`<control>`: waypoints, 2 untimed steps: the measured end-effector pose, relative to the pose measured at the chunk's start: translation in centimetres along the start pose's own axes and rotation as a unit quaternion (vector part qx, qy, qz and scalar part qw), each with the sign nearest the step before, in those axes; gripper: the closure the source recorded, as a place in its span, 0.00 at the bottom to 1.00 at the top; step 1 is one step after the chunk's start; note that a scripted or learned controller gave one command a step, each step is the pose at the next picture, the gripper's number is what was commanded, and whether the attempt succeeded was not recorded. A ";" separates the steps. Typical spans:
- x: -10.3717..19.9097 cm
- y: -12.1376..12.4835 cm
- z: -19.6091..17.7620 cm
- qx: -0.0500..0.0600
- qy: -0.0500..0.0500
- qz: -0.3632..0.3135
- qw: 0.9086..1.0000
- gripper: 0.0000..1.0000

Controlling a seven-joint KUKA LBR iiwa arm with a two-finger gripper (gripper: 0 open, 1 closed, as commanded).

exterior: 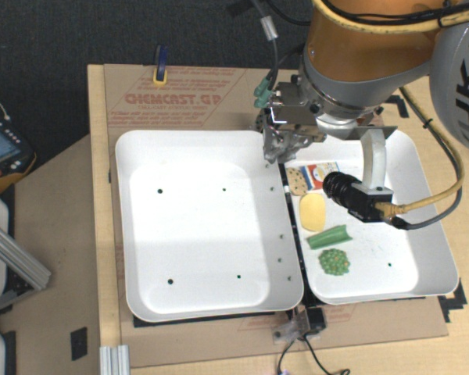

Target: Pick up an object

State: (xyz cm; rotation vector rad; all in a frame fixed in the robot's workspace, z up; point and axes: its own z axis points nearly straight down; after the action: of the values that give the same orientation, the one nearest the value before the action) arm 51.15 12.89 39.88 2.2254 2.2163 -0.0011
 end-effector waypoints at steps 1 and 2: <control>-1.3 -3.4 1.2 0.003 0.000 -0.001 1.000 1.00; -1.2 -3.2 1.1 0.001 0.000 -0.002 1.000 0.00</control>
State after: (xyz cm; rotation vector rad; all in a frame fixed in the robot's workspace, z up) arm 47.91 11.67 38.77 2.2234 2.2217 -0.0028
